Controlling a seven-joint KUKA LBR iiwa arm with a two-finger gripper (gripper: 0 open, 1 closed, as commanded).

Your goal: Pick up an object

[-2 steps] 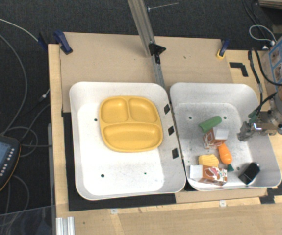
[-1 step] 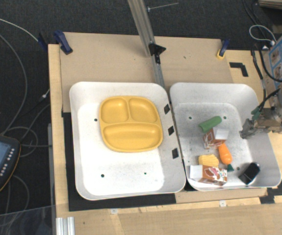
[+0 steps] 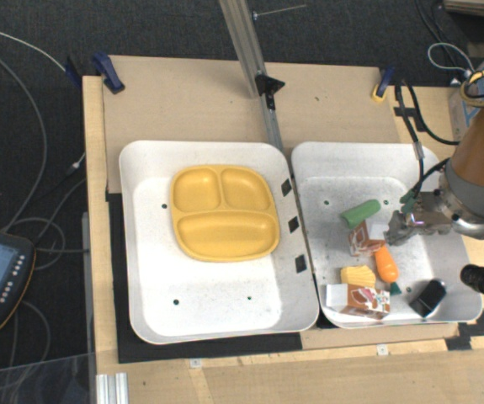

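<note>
While the gripper [image 3: 400,225] hangs over the right bin [image 3: 330,162], far to its left lies the left bin [image 3: 140,251] with a yellow divided plate [image 3: 223,211] in its upper half; the lower half of that bin's floor is bare white. A row of black clips [image 3: 293,225] runs down the seam where the two bins meet, well left of the gripper.

Nearer, a green block [image 3: 360,212] lies tilted just to the gripper's left and a little above it. Below that sits a small brown-and-white packet [image 3: 364,241], and right beside it an orange carrot-shaped toy [image 3: 386,264], almost directly under the fingertips. Farther down and left, a yellow piece [image 3: 359,275] rests against a red-and-white packet [image 3: 366,300] at the bin's lower rim. A black object [image 3: 428,297] lies below and to the right of the gripper, near the lower right corner.

Whether the fingers are spread or closed cannot be told; nothing is visibly held between them. Above the gripper the bin floor is open up to the far rim. The grey arm [image 3: 477,183] fills the bin's right side.
</note>
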